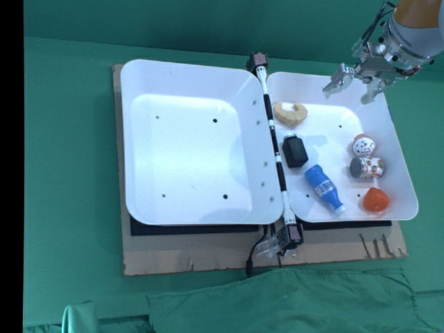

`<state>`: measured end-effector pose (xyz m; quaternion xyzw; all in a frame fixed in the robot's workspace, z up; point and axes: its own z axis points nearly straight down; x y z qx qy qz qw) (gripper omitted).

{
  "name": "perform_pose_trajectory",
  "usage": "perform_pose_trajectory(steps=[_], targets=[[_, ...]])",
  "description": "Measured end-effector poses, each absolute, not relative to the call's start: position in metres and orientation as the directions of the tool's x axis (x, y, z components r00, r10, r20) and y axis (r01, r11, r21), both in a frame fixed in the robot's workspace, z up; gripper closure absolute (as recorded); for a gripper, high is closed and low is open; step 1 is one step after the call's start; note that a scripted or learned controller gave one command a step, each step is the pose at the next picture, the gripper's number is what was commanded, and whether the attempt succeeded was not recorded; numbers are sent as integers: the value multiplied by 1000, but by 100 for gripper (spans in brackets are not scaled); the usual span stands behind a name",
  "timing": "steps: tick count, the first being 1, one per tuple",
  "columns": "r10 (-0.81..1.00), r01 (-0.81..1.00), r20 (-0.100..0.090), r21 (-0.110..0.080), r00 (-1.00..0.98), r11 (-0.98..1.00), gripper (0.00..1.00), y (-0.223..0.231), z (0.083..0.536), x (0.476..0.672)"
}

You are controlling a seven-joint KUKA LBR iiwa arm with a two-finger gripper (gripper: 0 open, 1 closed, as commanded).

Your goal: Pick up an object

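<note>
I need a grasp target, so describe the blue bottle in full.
The bottle is small and blue, plastic by its look, with a white label band round its middle and a white cap at its lower-right end. It lies on its side on the floor of the right bin, slanting from upper left to lower right. The black block sits close above it; contact is unclear.

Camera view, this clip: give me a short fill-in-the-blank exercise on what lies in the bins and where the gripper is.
1. The blue bottle lies in the ___ bin.
2. The gripper hovers over the right bin with its fingers ___.
3. The black object lies between the blue bottle and the ___ pastry.
4. The orange object lies nearest the bin's ___ right corner.

Missing words: right; open; tan; near
</note>
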<state>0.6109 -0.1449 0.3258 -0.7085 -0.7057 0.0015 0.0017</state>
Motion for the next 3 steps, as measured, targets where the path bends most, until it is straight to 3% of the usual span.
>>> perform_pose_trajectory(steps=[1, 3], targets=[[1000, 1000, 0, -4, 4, -4, 0, -145, 326, 611], [1000, 1000, 0, -9, 3, -3, 0, -156, 229, 623]])
